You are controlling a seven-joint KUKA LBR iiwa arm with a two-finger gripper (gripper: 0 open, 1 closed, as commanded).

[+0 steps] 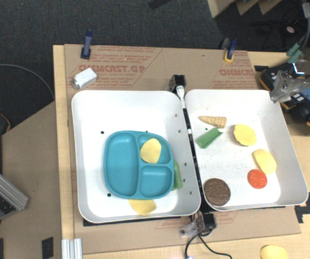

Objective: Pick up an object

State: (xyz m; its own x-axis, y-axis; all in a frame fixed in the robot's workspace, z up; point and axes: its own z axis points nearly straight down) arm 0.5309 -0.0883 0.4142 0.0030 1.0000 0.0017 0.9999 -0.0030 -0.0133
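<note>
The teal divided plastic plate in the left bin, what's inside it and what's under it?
The teal divided plate holds a pale yellow oval piece in its upper right compartment. A yellow piece pokes out under its lower edge, a green piece under its right edge; their covered parts stay hidden.

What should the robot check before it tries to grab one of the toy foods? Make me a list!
1. Gripper above the right bin: not ok, it sits at the bin's far right corner.
2. Fingers open: cannot tell.
3. Red round piece has space around it: ok.
4. Green piece free of the cone: cannot tell, they lie very close.
5. Brown disc away from the wall: not ok, it lies at the near rim.
</note>
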